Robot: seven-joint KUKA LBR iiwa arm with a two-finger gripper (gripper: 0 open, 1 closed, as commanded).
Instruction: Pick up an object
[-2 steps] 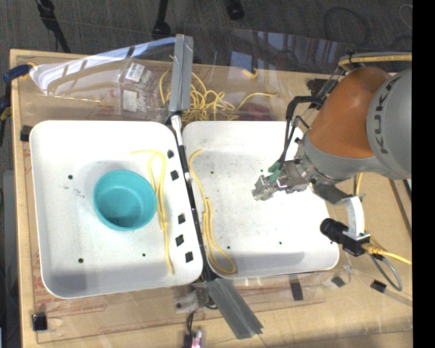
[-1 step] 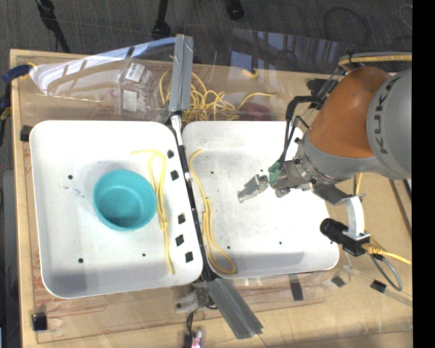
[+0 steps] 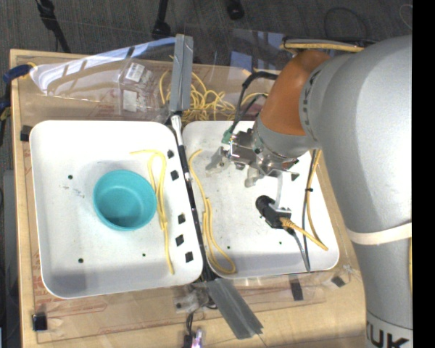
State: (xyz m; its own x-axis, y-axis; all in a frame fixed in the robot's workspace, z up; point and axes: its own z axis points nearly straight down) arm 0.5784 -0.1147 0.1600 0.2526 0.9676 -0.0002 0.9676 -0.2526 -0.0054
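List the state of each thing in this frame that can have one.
teal bowl: upright, empty, in the left bin.
left cord: yellow, slack, lying along the left bin's right side beside the bowl.
right cord: yellow, slack, lying along the left side of the right bin.
hand: over the right bin's far half.

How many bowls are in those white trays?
1. The teal bowl sits in the left bin, near its middle. The arm covers part of the right bin, so another might be hidden.

Bench (image 3: 109, 307) under left bin (image 3: 65, 245), right bin (image 3: 248, 232)
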